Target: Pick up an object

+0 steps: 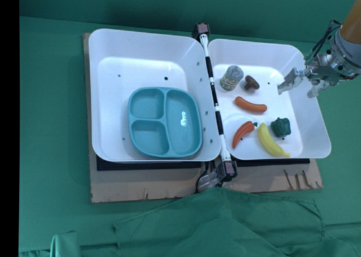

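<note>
Nearest the camera in the right bin (pixel 316 144) lie the banana (pixel 271 141), the chilli (pixel 243 133) and the green pepper (pixel 280 127), packed close, so a descent on any one risks nudging a neighbour or pinching two at once. Beyond them the sausage (pixel 250 104) lies alone, but it is round and may roll out of a closing grip. Farther still, the can (pixel 231 78) and a brown piece (pixel 251 84) sit just beside each other. The tool (pixel 301 83) hovers over the bin's right side, fingers spread, holding nothing; coming down there it may strike the bin wall.
</note>
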`<move>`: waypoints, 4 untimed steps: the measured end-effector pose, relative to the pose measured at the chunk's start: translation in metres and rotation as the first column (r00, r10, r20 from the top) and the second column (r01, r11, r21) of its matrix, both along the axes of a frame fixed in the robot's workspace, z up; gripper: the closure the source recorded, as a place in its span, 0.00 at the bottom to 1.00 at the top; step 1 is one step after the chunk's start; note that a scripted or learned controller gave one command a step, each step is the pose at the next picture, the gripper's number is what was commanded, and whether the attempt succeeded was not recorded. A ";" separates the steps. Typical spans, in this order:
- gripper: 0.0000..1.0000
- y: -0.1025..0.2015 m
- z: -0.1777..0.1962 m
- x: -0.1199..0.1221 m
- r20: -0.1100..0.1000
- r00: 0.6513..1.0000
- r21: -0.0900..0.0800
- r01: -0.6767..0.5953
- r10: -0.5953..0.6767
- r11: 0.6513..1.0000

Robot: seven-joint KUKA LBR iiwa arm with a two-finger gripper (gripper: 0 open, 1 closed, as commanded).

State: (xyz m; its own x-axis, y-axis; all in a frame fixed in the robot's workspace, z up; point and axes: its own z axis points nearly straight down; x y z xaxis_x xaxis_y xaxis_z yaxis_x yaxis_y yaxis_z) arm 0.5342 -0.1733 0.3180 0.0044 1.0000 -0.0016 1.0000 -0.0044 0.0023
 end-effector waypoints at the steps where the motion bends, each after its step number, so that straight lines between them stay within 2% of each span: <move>1: 0.00 -0.014 -0.086 0.035 0.000 1.000 -0.001 0.000 0.000 1.000; 2: 0.00 0.062 -0.132 0.005 0.016 1.000 -0.004 0.000 0.000 1.000; 3: 0.00 -0.016 -0.132 0.054 0.015 1.000 -0.006 0.000 0.000 1.000; 4: 0.00 -0.006 -0.132 -0.001 0.019 1.000 -0.008 0.000 0.000 1.000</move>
State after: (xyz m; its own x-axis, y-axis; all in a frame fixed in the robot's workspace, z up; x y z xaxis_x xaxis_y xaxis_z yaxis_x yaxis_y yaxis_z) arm 0.5333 -0.1790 0.1862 0.0042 0.9999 -0.0092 0.9998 -0.0040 0.0213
